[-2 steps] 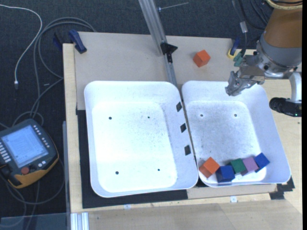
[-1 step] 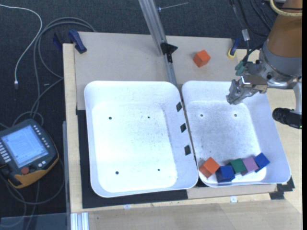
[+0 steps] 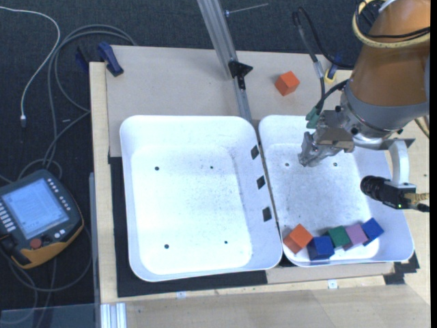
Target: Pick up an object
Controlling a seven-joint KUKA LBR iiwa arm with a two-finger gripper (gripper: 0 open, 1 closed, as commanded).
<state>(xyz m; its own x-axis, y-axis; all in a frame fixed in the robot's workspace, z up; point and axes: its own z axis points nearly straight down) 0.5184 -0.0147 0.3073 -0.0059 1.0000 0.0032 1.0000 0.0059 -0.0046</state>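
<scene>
Jaws [image 3: 308, 157] hang over the upper middle of the right bin [image 3: 403, 251], above bare floor, and how they stand I cannot tell: the tips are a small grey blur from this slant, with nothing visible between them.

What can be picked lies well apart from them, bunched against the bin's near wall: an orange cube [image 3: 298, 238], a blue cube [image 3: 321, 247] touching it, then a green cube [image 3: 339, 237], a pink cube [image 3: 356, 234] and a second blue cube [image 3: 372, 229], all in one tight row. Another orange block [image 3: 287, 83] sits alone on the bench [image 3: 177, 80] beyond the bins.

To do this step well, I judge the arm should travel toward the near wall before descending, and choose an end cube, since the middle ones have neighbours pressed on both sides. The orange cube looks best; its left face is free. Turning the wrist so the jaws close across the row's short direction would avoid wedging a tip between touching cubes. The wall just beside the row leaves little room, so the descent should be straight down. The left bin [image 3: 136, 135] plays no part.
</scene>
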